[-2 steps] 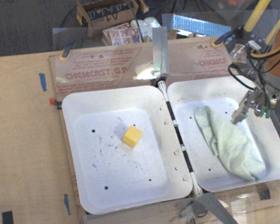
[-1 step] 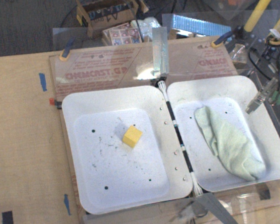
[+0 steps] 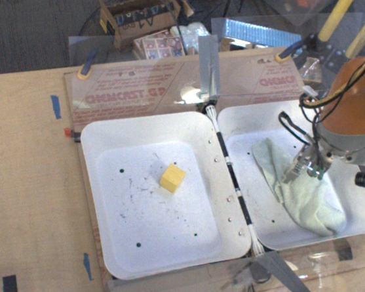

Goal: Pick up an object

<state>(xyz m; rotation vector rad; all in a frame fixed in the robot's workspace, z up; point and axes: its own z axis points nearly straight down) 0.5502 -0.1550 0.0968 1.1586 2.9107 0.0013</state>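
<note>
I am reaching in from the right over the tabletop (image 3: 30,194), which carries 2 shallow white bins side by side. My arm (image 3: 352,104), grey with its orange band, hangs over the right bin (image 3: 233,126), and my gripper (image 3: 306,170) is down at the pale green cloth (image 3: 302,203) that lies crumpled in that bin. The cloth stretches from the middle of the bin toward the near right corner, a narrow end pointing up toward the far wall and a wider, bunched part nearer the front. My fingers are right at the upper middle of the cloth, touching or just above its folds; whether they are spread or pinched on the fabric I cannot tell, since the metal tips blur into the cloth from this angle. A black cable (image 3: 296,128) loops from my wrist across the bin.

The left bin (image 3: 103,145) holds 1 small yellow block (image 3: 172,178), sitting a little right of its centre, tilted so a corner faces the front. Dark specks and a few dots mark the bin floor around it. The block is well apart from me, with the rims of both bins between us.

Behind the bins stands a brown cardboard sheet (image 3: 136,95) with red lettering
</note>
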